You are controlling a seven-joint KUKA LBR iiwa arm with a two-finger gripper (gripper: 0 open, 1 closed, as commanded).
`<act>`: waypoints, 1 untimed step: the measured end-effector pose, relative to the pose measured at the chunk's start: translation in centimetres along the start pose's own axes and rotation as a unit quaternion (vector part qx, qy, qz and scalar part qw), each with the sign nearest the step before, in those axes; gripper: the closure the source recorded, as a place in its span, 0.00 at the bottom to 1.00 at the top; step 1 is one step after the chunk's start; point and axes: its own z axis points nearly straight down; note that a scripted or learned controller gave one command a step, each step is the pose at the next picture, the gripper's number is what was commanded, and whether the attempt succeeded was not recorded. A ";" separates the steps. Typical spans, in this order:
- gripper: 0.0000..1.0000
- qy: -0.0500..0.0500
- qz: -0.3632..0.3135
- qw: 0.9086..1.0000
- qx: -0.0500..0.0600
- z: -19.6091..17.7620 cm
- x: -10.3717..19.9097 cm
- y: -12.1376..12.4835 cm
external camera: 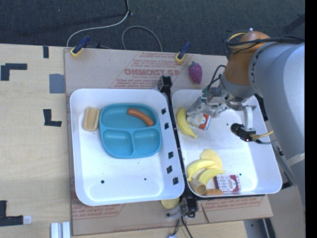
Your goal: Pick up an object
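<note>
My gripper [207,106] hangs low over the upper left part of the right bin [257,155]. Just below it lies a small white and red carton [201,120], touching or nearly touching the gripper. A yellow banana [184,123] rests left of the carton against the bin's left wall. Near the front of the bin sit a bunch of yellow banana pieces [205,165], a red and white box [228,183] and a tan cylinder [198,186].
The left bin [86,177] holds a blue divided plate [131,133] with a sausage [141,116] on it and a bread slice [90,119] beside it. Purple grapes [195,72] lie on the board behind the right bin. A black cable fitting [241,131] hangs from the arm.
</note>
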 end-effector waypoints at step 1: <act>0.00 0.001 -0.001 1.000 0.005 0.4 0.7 1.4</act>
